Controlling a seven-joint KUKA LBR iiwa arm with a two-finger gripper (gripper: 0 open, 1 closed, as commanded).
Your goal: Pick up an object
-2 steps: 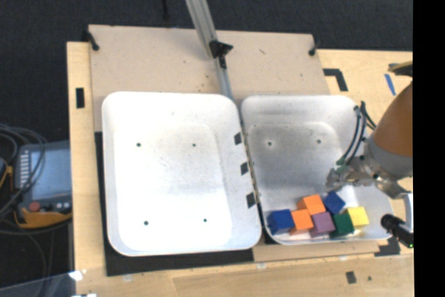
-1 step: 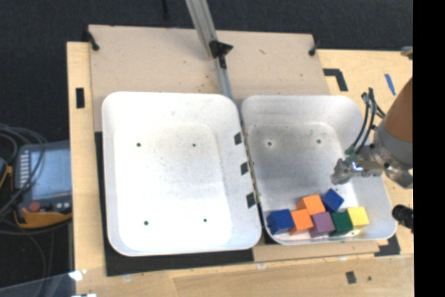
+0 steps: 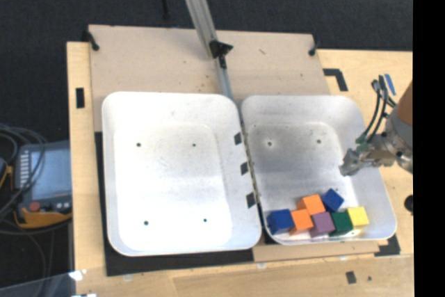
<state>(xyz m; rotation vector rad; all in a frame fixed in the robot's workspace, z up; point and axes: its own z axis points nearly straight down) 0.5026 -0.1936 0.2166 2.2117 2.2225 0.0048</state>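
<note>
Coloured blocks (image 3: 318, 215) are clustered at the near edge of the right bin (image 3: 292, 122), touching one another; no writing can be read on them. The gripper (image 3: 350, 165) is seen over the bin's right side, apart from the blocks and beyond them; its opening cannot be told.

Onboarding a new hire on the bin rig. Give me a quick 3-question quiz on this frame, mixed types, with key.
1. True or false: the blocks lie in the left bin.
2. Multiple choice: which block sits furthest left in the cluster? A) yellow block B) blue block C) green block
3. Short answer: over which edge of the right bin is the gripper?

Key
1. False; they are grouped at the near edge of the right bin.
2. B
3. Its right edge, above and apart from the blocks.
</note>
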